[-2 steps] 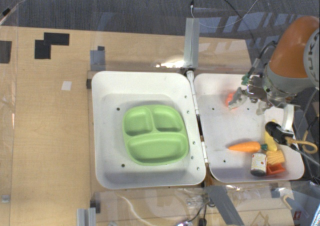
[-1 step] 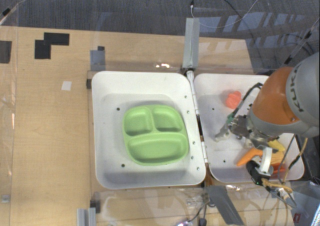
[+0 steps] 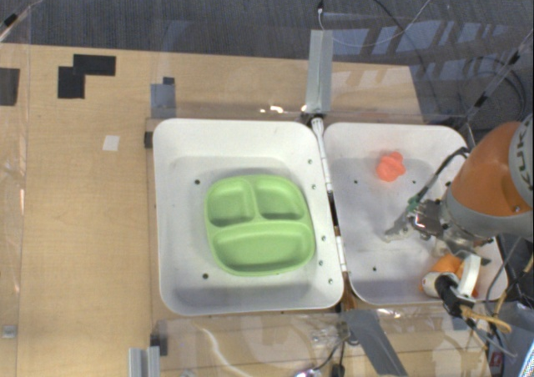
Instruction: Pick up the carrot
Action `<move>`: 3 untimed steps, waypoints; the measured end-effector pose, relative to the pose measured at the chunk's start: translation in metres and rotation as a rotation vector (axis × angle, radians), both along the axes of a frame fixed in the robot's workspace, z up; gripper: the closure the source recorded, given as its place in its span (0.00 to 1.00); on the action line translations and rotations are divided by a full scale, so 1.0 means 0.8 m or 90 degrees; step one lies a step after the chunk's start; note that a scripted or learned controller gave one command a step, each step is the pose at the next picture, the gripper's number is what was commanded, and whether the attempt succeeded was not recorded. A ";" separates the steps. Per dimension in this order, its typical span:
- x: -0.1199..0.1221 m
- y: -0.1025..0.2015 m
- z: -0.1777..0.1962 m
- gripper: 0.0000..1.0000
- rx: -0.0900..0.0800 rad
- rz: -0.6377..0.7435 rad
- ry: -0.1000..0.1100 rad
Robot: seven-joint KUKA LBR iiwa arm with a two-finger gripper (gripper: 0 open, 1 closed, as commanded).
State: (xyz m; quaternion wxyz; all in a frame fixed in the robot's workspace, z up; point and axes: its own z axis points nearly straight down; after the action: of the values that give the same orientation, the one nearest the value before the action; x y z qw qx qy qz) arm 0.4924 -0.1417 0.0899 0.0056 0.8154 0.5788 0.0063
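An orange carrot (image 3: 447, 265) lies near the front right corner of the right bin (image 3: 367, 275), partly covered by the arm's wrist and cabling. The grey arm with its orange band (image 3: 494, 177) reaches in from the right. Its gripper (image 3: 400, 228) hangs low over the middle of the right bin's floor, to the left of and slightly behind the carrot, apart from it. Nothing shows in the gripper.
A small round red-orange object (image 3: 390, 166) sits toward the back of the right bin. In the left bin (image 3: 175, 225), a green divided plate (image 3: 260, 223) rests in the middle. A raised divider (image 3: 327, 200) separates the two bins. Cables trail at the right.
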 end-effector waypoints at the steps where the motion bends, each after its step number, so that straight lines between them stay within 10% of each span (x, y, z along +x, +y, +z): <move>1: 0.038 -0.053 0.132 0.00 -0.002 0.213 0.007; 2: 0.040 -0.052 0.145 1.00 -0.003 0.214 0.004; 3: 0.040 -0.052 0.145 0.00 -0.003 0.214 0.004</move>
State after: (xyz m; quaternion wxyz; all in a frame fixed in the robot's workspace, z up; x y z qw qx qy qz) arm 0.5246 -0.1831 0.2062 0.0045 0.7070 0.7072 0.0032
